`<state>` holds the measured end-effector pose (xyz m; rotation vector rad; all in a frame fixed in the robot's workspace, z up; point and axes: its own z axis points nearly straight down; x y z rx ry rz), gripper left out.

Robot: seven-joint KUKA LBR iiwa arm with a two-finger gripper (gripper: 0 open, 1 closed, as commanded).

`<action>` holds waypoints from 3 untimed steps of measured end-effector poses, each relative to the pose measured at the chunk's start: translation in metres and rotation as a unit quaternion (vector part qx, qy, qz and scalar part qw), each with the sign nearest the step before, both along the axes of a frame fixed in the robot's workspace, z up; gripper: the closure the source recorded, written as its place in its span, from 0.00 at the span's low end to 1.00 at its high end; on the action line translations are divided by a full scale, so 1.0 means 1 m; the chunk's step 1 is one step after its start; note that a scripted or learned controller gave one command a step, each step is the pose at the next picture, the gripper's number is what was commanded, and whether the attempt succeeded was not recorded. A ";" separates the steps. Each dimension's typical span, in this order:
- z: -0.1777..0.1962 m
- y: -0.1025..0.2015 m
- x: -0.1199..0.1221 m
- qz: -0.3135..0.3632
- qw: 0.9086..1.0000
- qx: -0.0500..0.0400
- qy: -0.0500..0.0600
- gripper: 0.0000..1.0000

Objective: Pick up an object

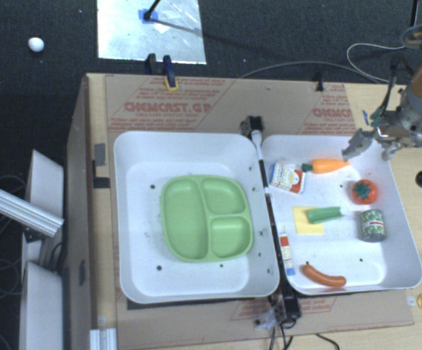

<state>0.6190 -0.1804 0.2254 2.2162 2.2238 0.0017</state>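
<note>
"CHEMCAST GP" board (168, 108) behind bins; gripper (374, 143) above carrot (326, 166).

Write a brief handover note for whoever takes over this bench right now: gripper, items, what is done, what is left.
Gripper: fingers open, holding nothing, above the right bin's far edge.
Right bin: toy carrot, tomato, small carton, green piece on a yellow slice, green can, sausage.
Left bin: green divided plate.
Done: nothing lifted.
Left: pick one; the carrot lies nearest.

Brown bench (196, 104) bearing two white bins: right bin (400, 224) below gripper (374, 143), left bin (134, 195) well beyond.
</note>
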 end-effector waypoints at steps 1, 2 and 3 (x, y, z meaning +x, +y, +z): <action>-0.088 -0.026 0.023 -0.001 1.000 0.000 0.002 0.00; -0.124 -0.028 0.050 -0.001 1.000 -0.003 -0.007 0.00; -0.131 -0.015 0.055 0.000 1.000 -0.004 -0.008 0.00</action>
